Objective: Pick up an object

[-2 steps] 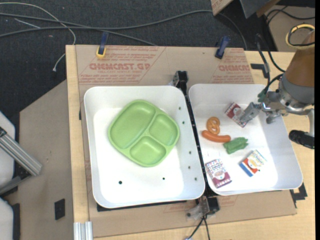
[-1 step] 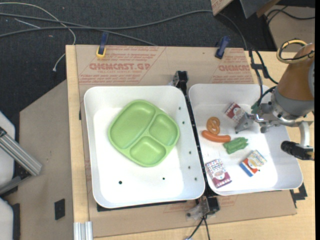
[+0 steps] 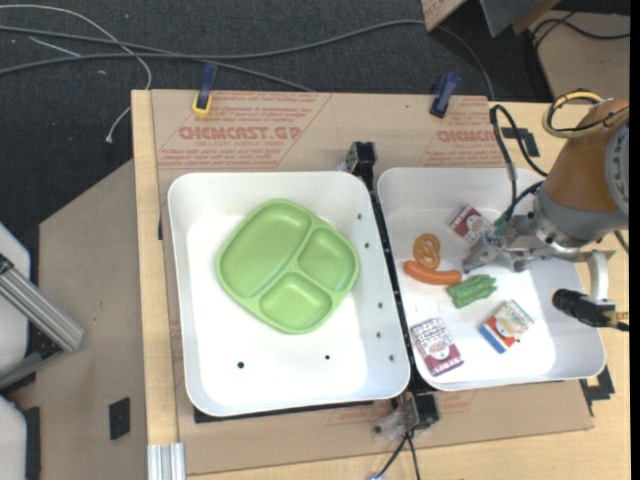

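We are hovering the gripper near the green toy in the right bin; finger state: cannot tell. Toy is probably light and rigid; take its narrow middle.

Bright even overhead light, soft shadows, sharp focus.

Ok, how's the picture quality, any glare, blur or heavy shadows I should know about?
In the camera view the lighting is even and soft; both white bins look bright yet keep their detail, the green divided plate is sharp with a faint sheen, and the gripper is slightly soft. Shadows are faint throughout.
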Robot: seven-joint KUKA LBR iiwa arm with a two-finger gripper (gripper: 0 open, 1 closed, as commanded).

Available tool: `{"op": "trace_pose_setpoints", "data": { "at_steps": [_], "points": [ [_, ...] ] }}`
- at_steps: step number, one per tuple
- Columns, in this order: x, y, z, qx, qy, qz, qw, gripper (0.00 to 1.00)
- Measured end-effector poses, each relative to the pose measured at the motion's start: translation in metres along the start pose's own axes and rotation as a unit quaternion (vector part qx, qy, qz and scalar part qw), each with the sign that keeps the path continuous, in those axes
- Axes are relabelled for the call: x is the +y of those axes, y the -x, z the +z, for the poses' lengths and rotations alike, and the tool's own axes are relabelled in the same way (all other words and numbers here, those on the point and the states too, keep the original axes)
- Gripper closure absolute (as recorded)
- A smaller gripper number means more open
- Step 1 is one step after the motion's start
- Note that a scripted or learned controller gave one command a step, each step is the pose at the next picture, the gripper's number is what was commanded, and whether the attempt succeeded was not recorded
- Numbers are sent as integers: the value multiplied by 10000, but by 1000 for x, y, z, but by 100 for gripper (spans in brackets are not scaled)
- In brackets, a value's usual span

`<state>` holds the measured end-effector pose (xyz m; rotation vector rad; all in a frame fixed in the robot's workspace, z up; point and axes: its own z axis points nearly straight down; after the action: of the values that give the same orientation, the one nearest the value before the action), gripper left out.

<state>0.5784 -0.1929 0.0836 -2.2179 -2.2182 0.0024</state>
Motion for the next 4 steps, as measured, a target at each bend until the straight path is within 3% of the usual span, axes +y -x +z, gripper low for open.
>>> {"op": "trace_pose_setpoints", "data": {
  "at_steps": [1,4],
  "points": [
    [1,0,-13,-4,23,0,10000,100],
    [15,3,-143,-18,47,-8,10000,100]
  ]
}}
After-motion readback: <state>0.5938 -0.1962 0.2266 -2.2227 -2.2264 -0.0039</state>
